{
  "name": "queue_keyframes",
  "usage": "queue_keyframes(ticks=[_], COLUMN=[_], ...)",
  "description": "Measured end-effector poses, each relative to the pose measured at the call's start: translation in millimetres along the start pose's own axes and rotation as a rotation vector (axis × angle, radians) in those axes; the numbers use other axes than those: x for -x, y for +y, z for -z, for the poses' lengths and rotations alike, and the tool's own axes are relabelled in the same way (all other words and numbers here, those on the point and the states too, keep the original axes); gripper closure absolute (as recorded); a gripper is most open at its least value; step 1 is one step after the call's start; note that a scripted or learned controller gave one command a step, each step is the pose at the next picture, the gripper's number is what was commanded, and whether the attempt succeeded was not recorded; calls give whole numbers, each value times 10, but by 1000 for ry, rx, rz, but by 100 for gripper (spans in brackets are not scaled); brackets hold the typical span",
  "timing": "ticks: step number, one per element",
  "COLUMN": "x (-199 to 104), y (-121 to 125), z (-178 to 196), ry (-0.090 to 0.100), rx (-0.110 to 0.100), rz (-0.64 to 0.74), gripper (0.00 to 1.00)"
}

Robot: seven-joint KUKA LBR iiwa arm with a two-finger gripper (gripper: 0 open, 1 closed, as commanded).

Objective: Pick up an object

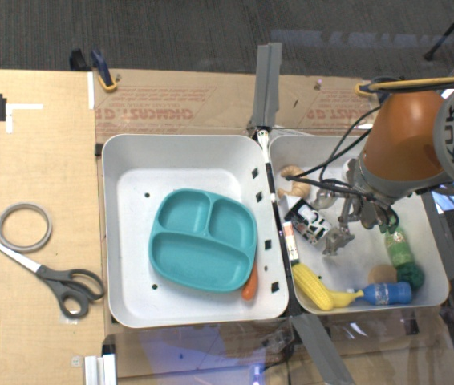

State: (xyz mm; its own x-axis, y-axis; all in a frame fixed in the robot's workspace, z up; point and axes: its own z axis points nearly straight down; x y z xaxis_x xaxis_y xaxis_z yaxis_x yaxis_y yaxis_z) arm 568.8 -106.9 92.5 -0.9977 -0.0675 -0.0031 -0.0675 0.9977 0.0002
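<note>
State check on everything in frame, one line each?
end effector: low in the right bin, nothing visibly held
teal plate: flat in the left bin
carrot: against the plate's edge
banana: lying in the right bin
green bottle: lying down
scissors: closed, on the bench
tape roll: flat

Hand (341,239) hangs in right bin (427,215); teal plate (203,241) fills left bin (123,215).

The scene is evenly and brightly lit from above; soft shadows are cast inside the left bin (123,215), and focus is kept sharp throughout.
</note>
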Motion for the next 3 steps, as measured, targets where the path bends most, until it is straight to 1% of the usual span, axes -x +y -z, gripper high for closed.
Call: queue_keyframes(ticks=[1,2,3], x=[-140,-575,168], y=[160,-4,-301], z=[-1,-7,-2], ry=[1,2,-1], rx=[-1,-1,-1], rz=[-200,-359,-418], gripper=[0,0,0])
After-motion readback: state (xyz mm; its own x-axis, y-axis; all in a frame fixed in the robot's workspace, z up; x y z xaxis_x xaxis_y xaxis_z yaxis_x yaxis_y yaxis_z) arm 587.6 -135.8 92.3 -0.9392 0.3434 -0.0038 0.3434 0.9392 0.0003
